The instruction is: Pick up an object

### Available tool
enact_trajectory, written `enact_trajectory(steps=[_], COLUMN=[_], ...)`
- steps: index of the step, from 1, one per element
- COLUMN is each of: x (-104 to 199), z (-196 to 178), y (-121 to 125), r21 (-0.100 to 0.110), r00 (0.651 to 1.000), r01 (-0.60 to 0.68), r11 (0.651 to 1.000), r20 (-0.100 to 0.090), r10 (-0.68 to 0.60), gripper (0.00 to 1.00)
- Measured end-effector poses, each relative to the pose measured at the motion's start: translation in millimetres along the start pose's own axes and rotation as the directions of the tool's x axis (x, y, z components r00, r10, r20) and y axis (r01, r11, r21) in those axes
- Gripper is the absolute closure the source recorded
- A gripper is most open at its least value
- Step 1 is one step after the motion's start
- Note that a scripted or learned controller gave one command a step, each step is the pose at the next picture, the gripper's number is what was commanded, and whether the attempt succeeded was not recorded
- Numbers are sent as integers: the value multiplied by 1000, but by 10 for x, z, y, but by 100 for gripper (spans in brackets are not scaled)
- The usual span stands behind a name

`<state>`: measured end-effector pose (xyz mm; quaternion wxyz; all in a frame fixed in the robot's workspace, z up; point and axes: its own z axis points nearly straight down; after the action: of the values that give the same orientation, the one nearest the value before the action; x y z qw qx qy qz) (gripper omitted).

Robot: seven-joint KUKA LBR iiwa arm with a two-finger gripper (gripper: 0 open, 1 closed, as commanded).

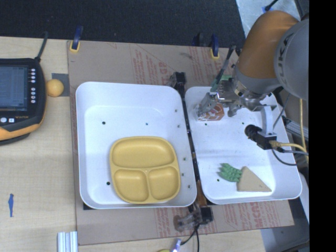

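— What sits closest to the camera, and how much room is there around it?

— In the right bin [286, 190], well below the pincer, a tan wedge [253, 181] lies near the front rim, with a small green knobbly piece [229, 172] touching its left side. Bare white floor stretches between them and the pincer.

— And the other bin?

— The left bin [92, 104], off to the pincer's left, holds a yellow tray [145, 168], smooth, round-cornered, with three hollows. It sits toward the front; the back half of that bin is bare floor. The two bins meet along their rims, on brown cardboard [126, 62].

— Where is the pincer itself?

— The pincer [215, 103] is down in the far left corner of the right bin, close to the rim. Just below its tips is a small crumpled thing, reddish orange and white [211, 112]. I cannot tell whether the fingers are apart or closed, or whether they grip it.

— Anything further out?

— Far to the left, beyond the cardboard, a small yellow ball [54, 87] rests beside a black and orange handset [18, 101] on the pale wooden bench.
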<state>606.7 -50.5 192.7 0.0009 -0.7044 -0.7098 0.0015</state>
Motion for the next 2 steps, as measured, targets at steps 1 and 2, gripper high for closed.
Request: enact_trajectory(steps=[1,2], x=[-789,-718], z=[-557,32], y=[490,486], r21=[-3,1], r00=[1000,1000], r01=[-6,-2], r11=[1000,1000], r20=[0,0], r10=[6,2], gripper=[0,0])
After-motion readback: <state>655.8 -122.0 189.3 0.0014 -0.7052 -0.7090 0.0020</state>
